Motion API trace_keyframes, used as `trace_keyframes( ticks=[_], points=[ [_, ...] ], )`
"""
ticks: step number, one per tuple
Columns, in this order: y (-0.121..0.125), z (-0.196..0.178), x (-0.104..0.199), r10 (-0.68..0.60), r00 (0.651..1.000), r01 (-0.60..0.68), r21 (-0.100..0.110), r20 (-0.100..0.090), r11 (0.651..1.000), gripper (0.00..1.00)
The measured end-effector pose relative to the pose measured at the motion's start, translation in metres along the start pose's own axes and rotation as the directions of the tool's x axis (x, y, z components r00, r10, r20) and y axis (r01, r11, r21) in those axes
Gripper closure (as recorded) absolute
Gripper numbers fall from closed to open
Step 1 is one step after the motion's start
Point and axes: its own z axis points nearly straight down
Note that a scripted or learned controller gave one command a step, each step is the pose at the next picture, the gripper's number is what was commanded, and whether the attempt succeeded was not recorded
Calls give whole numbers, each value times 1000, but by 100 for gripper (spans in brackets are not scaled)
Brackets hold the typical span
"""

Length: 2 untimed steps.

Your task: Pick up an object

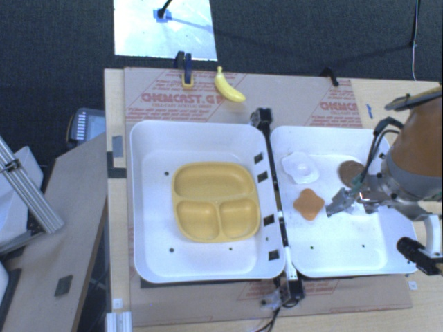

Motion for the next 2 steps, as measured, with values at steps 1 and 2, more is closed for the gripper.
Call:
trace_keyframes(
  ticks=[1, 2],
  points=[
    [3, -6, 0, -3, 1000, 3, -12, 2, 1000, 0],
    [1, 39, 8, -2, 1000, 2, -9, 0, 1000, 0]
  ],
)
